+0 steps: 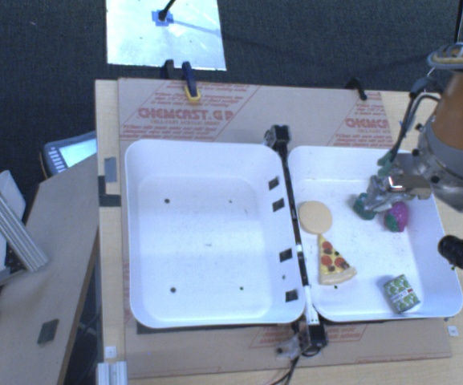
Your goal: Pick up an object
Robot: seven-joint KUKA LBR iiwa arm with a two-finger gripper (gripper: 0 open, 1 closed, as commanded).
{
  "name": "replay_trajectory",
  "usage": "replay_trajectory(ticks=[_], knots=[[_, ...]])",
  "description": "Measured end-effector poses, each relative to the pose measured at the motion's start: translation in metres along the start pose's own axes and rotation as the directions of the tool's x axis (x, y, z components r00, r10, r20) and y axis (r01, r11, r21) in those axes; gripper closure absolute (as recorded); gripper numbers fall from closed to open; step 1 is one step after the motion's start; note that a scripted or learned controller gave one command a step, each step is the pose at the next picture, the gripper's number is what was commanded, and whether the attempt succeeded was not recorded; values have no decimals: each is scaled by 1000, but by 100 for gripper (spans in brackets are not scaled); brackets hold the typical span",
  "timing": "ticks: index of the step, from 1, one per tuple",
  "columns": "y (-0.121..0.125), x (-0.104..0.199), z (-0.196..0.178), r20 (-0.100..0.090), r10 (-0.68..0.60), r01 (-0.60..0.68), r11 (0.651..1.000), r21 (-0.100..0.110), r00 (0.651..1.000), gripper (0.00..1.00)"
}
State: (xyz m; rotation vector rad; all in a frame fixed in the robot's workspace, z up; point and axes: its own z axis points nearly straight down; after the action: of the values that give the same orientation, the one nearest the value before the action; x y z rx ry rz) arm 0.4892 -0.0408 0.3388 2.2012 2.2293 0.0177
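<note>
A small green can (401, 293) lies nearest, at 5 o'clock in the right bin (424, 307). A pizza slice (334, 263) lies at 7 o'clock there, with a tan round disc (314, 216) just above it at 9 o'clock. The pincer (373, 200) hangs low at 1 o'clock in that bin, over a teal object (365, 208), beside a purple object (396, 216); its grip cannot be told. The left bin (139, 239) sits alongside on the worktop (215, 107).
</note>
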Motion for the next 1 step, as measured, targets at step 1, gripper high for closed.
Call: replay_trajectory(ticks=[1], knots=[[1,43,-97,0,3,-3,1000,0,1000,100]])
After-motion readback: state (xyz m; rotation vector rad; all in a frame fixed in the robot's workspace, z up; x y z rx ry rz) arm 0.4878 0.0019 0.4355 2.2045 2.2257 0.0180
